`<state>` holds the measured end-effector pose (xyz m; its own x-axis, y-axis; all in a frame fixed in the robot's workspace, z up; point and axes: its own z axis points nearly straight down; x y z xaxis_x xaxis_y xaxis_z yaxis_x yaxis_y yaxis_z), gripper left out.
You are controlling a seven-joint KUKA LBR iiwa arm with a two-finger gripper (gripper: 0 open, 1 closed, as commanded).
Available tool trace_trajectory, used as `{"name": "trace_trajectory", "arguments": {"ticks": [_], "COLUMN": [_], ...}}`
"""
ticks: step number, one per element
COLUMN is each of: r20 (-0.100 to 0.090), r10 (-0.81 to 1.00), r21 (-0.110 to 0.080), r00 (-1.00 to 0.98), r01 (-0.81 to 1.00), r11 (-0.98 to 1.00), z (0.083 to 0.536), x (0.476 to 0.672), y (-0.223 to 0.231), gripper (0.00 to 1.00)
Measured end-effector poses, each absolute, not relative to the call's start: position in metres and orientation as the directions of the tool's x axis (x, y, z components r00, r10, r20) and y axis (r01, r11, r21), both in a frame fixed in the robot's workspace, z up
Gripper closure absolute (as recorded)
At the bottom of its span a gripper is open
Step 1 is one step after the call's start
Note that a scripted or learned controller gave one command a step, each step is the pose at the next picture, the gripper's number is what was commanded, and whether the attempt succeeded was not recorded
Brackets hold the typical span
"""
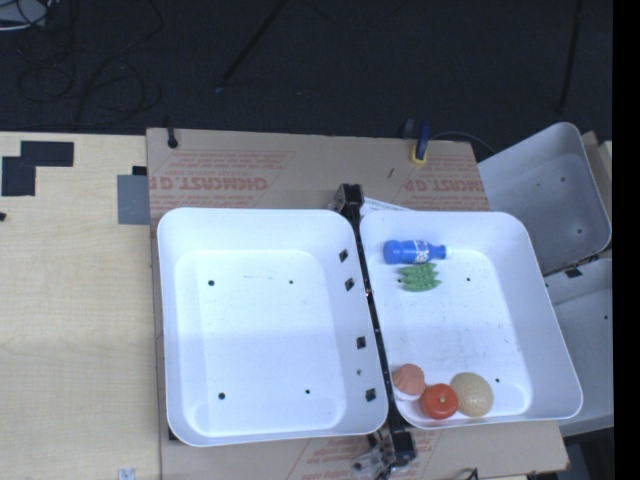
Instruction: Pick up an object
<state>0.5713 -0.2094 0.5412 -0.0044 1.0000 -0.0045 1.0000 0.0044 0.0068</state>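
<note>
The right bin (540, 298) holds several small objects. A blue bottle (412, 251) lies on its side near the bin's far wall. Just in front of it sits a small green leafy piece (420, 278). In the near corner three round things cluster together: a pale pink one (408, 378), a red tomato-like one (438, 401) and a tan one (472, 393).
The left bin (180, 268) stands beside the right one, joined by a black clip strip (362, 308). Both rest on a cardboard sheet (260, 173). A grey metal plate (550, 188) leans at the far right. Dark floor with cables lies beyond.
</note>
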Motion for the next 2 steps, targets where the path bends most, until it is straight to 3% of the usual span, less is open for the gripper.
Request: {"name": "trace_trajectory", "arguments": {"ticks": [1, 2], "r20": [0.000, -0.001], "r10": [1.000, 1.000], "r21": [-0.002, -0.004], "r00": [-0.002, -0.006], "r01": [1.000, 1.000], "r11": [0.002, 0.006], "z": [0.5374, 0.5473], "x": [0.5677, 0.5684], "y": [-0.2097, -0.2091], "gripper": [0.00, 1.00]}}
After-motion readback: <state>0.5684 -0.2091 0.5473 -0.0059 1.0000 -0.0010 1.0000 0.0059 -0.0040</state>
